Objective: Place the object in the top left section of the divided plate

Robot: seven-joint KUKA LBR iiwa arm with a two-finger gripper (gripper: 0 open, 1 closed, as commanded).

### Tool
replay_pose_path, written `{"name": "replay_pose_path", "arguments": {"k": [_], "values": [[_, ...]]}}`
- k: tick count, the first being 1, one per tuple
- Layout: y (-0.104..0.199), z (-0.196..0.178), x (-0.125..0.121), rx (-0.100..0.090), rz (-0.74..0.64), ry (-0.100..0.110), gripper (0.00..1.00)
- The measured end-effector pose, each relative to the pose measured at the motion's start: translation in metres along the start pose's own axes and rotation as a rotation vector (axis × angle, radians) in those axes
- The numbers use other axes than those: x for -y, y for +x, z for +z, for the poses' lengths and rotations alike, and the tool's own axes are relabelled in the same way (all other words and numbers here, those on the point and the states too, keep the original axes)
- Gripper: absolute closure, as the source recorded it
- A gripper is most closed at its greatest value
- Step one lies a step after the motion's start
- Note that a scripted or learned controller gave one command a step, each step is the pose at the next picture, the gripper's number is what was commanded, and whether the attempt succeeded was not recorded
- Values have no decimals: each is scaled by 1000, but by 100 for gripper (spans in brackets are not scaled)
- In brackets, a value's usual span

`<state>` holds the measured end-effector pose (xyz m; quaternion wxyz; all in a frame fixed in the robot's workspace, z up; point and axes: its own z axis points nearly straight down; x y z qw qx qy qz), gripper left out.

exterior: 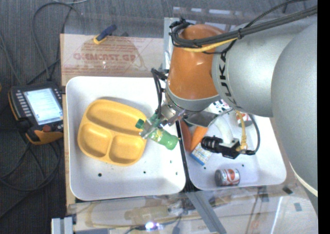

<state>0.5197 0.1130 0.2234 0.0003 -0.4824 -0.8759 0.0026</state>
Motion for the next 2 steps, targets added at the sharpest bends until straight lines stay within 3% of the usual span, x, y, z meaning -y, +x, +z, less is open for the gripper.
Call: {"name": "replay_pose_path", "arguments": {"k": [1,2], "values": [[35,-114,-40,1,-86,-4,100],[3,-7,42,-2,78,1,100]]}}
